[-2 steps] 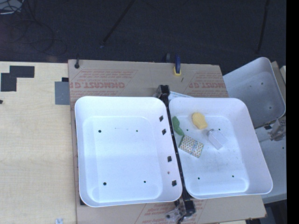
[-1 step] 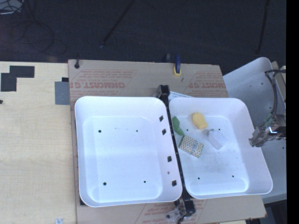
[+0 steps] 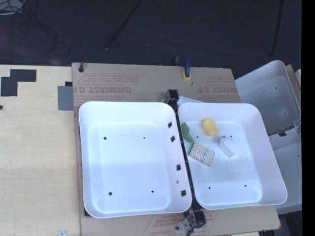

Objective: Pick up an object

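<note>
Nothing picked yet — yellow piece (image 3: pixel 210 127), patterned packet (image 3: pixel 202 154), green item (image 3: pixel 186 132) lie in right bin (image 3: pixel 266 181); can't tell jaw state.

The right bin (image 3: pixel 266 181) has bare floor across its near half; a yellow piece (image 3: pixel 210 127), patterned packet (image 3: pixel 202 154), clear bottle (image 3: pixel 226 146) and green item (image 3: pixel 187 132) crowd its far left.

Yellow lump (image 3: pixel 210 127), green piece (image 3: pixel 186 132), patterned packet (image 3: pixel 202 154), clear obj (image 3: pixel 226 146) clustered in right bin (image 3: pixel 256 186)
</note>
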Controlling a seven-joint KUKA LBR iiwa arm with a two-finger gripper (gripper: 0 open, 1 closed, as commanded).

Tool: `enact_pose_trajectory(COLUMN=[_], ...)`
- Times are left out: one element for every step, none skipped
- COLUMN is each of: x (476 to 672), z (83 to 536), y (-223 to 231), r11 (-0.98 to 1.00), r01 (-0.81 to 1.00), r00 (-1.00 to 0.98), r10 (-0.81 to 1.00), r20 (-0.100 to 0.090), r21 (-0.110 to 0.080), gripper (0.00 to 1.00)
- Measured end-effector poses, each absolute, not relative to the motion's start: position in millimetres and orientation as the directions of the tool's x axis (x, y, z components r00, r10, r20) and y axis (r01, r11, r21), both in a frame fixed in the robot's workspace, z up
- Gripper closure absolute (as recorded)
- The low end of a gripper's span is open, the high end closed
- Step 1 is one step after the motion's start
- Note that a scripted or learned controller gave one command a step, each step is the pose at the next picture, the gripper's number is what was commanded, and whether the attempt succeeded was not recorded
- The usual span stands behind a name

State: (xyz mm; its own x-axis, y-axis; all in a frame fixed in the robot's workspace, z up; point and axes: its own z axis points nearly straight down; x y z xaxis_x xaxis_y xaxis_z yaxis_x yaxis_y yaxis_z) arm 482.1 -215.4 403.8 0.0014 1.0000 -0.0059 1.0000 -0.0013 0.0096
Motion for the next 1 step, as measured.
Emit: enact_pose_trajectory(x=[477.0], z=[312.2], y=[-179.3], r11=[0.002], r01=[1.000], r00=[-0.002], r10=[1.000], r20=[0.005], r21=[-0.011], gripper=[1.00])
